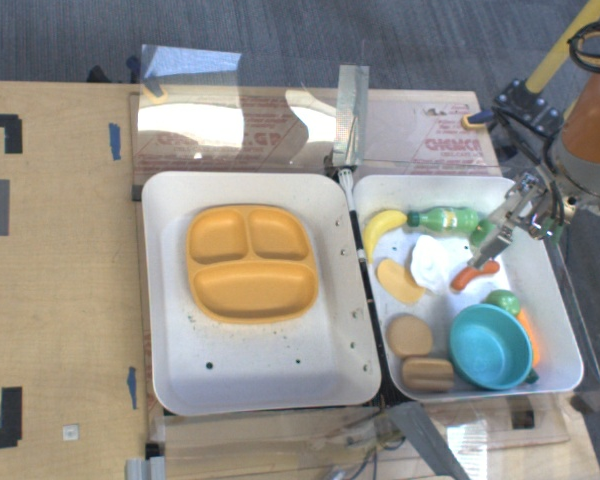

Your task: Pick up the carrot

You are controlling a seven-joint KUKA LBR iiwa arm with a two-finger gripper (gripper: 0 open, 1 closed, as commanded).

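Note:
The carrot (527,332) lies in the right bin (570,363), its orange body pressed against the right side of a blue bowl (489,346) and partly hidden by it. Its green top (502,300) points up-left. My gripper (486,255) reaches in from the right and slants down-left over the middle of that bin. Its tip is at the upper end of a small orange-red oblong piece (466,278), up-left of the carrot's green top and apart from it.
Also in the right bin are a banana (380,226), a green bottle (446,220), a white disc (435,262), a yellow chip (399,281) and two brown bread-like pieces (411,335). The left bin (170,368) holds an orange divided plate (250,262).

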